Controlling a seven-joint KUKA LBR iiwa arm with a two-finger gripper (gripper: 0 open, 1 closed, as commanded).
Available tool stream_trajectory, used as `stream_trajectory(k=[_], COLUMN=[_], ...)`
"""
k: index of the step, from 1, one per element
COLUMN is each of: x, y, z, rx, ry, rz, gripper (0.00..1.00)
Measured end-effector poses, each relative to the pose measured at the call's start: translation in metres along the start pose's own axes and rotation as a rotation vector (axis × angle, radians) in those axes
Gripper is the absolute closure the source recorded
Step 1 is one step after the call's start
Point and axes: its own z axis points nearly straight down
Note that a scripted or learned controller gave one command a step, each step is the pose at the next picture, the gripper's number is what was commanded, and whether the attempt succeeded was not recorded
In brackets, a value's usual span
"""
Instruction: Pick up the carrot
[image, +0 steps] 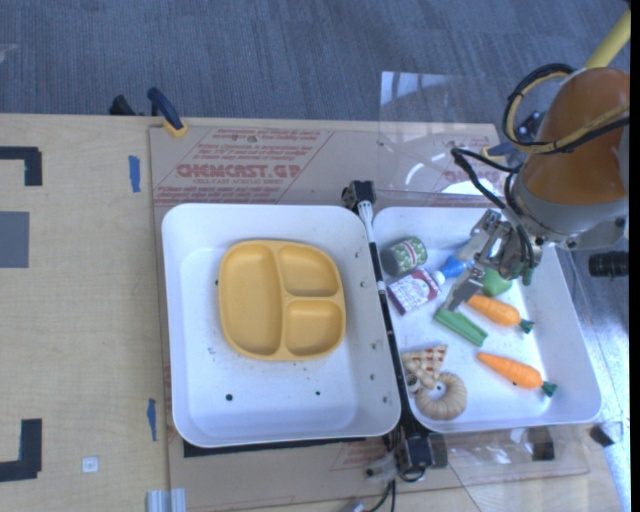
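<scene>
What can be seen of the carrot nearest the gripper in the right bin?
The upper carrot is a small toy, smooth and plastic-looking, orange with a dark green stub at its lower-right end. It lies flat on the right bin floor, slanting from upper left to lower right. The gripper hovers over its upper-left end, hiding that tip. A green block lies just to its left; whether they touch is unclear. A second carrot lies below, apart.
</scene>
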Motion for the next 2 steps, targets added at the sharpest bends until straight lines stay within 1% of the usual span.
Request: stream_trajectory(k=[1,2], x=[0.044,0.028], y=[-0.071,-0.125], z=[0.097,0.126], rx=[0.006,0.0], ry=[0.015,-0.007], rz=[-0.044,-0.072], gripper=[0.0,0.0])
